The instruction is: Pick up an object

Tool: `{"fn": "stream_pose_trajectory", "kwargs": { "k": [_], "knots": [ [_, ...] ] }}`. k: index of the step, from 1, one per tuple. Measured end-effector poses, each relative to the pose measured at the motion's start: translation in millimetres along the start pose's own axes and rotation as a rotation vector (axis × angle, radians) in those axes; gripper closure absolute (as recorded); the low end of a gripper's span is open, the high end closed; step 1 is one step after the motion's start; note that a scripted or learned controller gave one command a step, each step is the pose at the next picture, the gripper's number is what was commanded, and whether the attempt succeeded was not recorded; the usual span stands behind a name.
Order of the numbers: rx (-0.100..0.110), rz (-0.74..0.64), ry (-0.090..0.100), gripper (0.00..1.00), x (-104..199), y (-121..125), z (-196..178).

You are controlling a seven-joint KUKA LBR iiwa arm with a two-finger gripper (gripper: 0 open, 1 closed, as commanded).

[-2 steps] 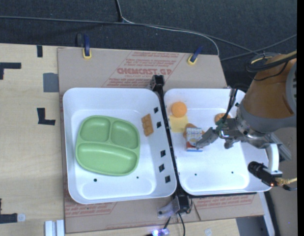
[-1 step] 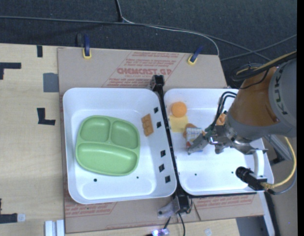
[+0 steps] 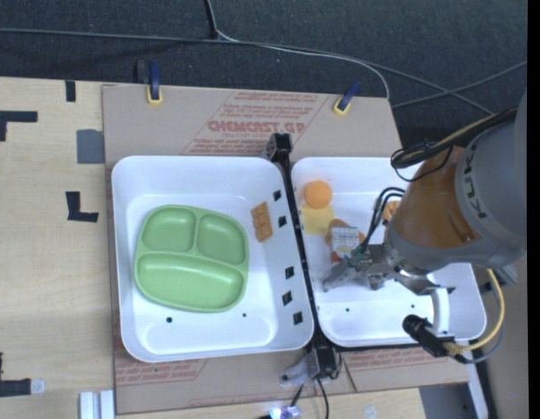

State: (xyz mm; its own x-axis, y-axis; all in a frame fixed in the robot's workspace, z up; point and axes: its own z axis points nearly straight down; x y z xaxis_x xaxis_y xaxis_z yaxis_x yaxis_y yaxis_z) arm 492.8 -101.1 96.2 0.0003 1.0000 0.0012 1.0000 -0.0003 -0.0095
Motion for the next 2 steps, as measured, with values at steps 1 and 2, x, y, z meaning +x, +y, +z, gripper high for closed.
{"fn": "stream_pose_trajectory", "kwargs": {
  "k": [1,2],
  "knots": [
    [-0.008,-0.001,-0.001,0.00,0.2,0.1,11.3],
    [-0.010,0.000,-0.003,1.00,-0.3,0.3,0.7]
  ]
}}
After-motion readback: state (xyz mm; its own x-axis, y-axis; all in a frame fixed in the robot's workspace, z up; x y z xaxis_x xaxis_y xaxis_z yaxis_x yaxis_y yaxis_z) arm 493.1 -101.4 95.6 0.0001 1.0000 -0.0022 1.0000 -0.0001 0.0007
